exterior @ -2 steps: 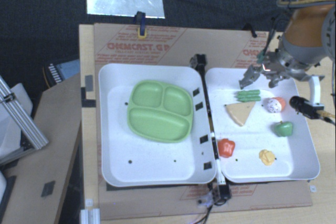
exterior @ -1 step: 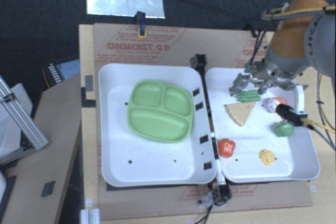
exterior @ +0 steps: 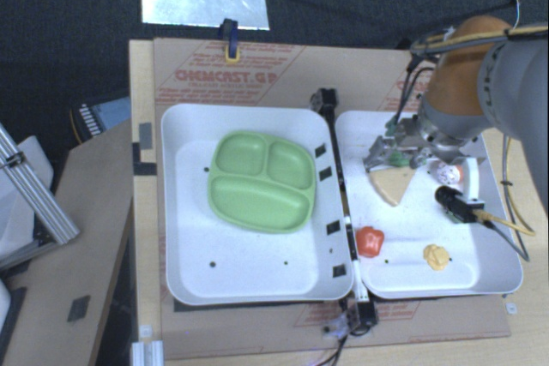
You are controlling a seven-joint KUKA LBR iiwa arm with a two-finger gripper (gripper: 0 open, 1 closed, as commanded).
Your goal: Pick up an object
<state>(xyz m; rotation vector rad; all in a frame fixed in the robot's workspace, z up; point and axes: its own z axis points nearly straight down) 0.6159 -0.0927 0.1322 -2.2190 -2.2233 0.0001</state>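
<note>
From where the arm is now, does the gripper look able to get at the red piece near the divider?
Probably yes. The red piece lies alone in the right bin, nothing on top of it, and the gripper hangs over that bin.

You couldn't tell what the small white-and-red item (exterior: 448,175) under the arm (exterior: 506,81) was; the arm ran off the right edge. The gripper (exterior: 396,152) hid something green.

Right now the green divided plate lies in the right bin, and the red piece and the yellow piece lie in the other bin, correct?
Not quite. The camera view shows the green divided plate in the left bin. The red piece and the yellow piece lie in the other bin, the right one.
</note>
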